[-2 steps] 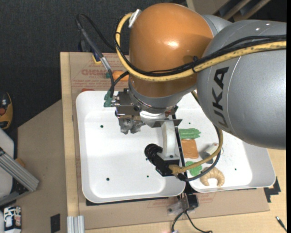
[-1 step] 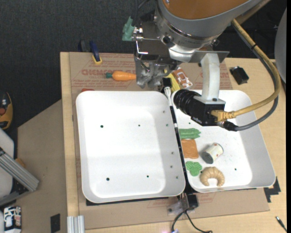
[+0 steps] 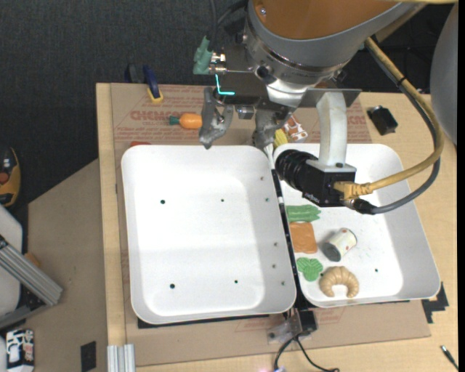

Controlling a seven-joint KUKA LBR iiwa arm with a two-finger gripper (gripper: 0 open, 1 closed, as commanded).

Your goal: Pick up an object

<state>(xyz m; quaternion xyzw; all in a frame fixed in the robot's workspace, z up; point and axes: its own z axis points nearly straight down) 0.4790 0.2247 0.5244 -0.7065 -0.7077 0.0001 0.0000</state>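
Looming closest to the lens, the grey arm with its orange band (image 3: 320,18) fills the top of the view, and below it the two-finger hand (image 3: 240,133) hangs over the far edge of the bins, just above the back rim of the left white bin (image 3: 145,218). Its two metal fingers (image 3: 213,129) stand apart with nothing between them, so the hand is released and grasping nothing. A black cylindrical camera unit on a white bracket (image 3: 316,178) hangs off the wrist over the right white bin (image 3: 407,240), with a tan cable (image 3: 407,171) looping away from it. All the pickable objects lie in the right bin, along its left side: a green leafy plastic piece (image 3: 302,213), just below it an orange rectangular block (image 3: 303,237), then a second small green piece (image 3: 310,268), and beside that a tan croissant-shaped toy (image 3: 340,281) near the front rim. A small white and grey cylinder (image 3: 338,243) lies on its side just right of the orange block. Behind the left bin, on the brown cardboard-covered bench (image 3: 116,131), rest a small orange carrot-like toy (image 3: 187,121) and a blue and yellow clip (image 3: 152,83).
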